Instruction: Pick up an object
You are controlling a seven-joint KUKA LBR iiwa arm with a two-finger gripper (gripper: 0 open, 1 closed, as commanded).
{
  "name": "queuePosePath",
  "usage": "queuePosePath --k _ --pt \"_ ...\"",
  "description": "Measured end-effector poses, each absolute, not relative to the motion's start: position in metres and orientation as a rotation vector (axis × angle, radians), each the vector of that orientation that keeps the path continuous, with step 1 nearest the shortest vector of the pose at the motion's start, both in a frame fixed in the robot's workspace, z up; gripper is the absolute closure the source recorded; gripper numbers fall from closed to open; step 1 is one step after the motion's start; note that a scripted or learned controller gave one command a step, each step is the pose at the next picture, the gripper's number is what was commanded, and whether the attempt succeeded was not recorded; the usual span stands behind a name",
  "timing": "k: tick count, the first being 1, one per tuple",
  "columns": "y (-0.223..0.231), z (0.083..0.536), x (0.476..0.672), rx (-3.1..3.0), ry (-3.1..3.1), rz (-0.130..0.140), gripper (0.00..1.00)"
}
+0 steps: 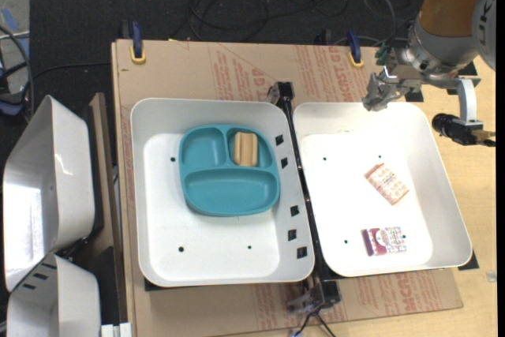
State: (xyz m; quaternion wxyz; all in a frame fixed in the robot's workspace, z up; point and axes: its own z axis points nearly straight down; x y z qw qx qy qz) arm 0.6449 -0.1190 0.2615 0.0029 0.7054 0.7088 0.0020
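Note:
A teal divided plate (229, 184) lies in the left bin (158, 170), with a tan wooden block (245, 148) in its upper right compartment. In the right bin (339, 162) lie a pink and white packet (387, 184) and, nearer the front, a dark red and white packet (384, 240). My gripper (379, 95) hangs over the far edge of the right bin, well above and behind both packets, with nothing seen in it.
The bins sit side by side on a cardboard-covered bench (205, 67) with blue clamps at its far edge. White tubs (43, 185) stand off the left side. Cables lie on the dark floor behind.

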Motion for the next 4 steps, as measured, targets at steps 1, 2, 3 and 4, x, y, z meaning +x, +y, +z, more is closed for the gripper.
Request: queuePosePath --k 1,2,3,4 --pt "-0.076 0.247 0.625 2.216 2.230 -0.002 1.00" --pt "-0.037 0.236 0.597 2.217 2.229 -0.003 1.00" --pt "0.008 0.225 0.576 2.216 2.232 -0.003 1.00" --pt "0.054 0.217 0.551 2.215 2.233 -0.003 1.00"
